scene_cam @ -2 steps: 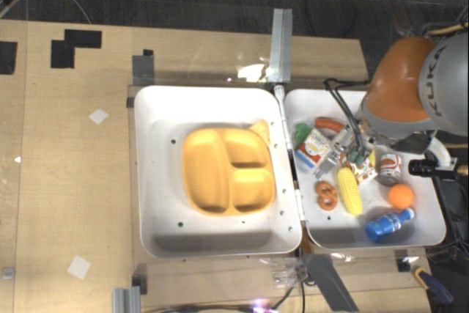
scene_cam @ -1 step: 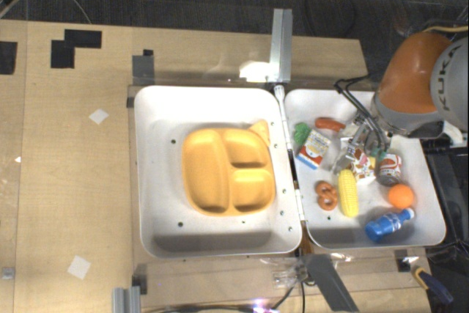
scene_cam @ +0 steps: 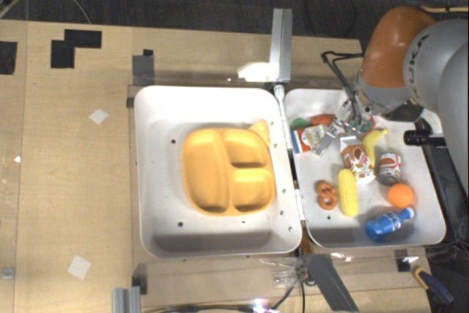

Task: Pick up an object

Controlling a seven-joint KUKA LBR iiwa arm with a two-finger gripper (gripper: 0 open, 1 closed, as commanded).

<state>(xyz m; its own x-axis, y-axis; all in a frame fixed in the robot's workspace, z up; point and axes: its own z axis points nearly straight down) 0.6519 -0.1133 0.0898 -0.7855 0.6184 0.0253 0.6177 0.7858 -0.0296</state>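
I see my gripper (scene_cam: 350, 122) low in the right bin (scene_cam: 432, 227), upper middle; can't tell its grip; nothing lifted yet.

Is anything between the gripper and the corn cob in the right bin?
Yes. The gripper sits near the bin's far end; a small patterned toy lies between it and the corn cob.

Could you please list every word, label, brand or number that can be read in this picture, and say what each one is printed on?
"KU": dark letters running up the grey arm, cut off by its curve.
Can: printed label, too blurred to read.
Blue bottle: nothing legible on it.
Red and white packet: print too small to read.
Brown and white packet: print too small to read.
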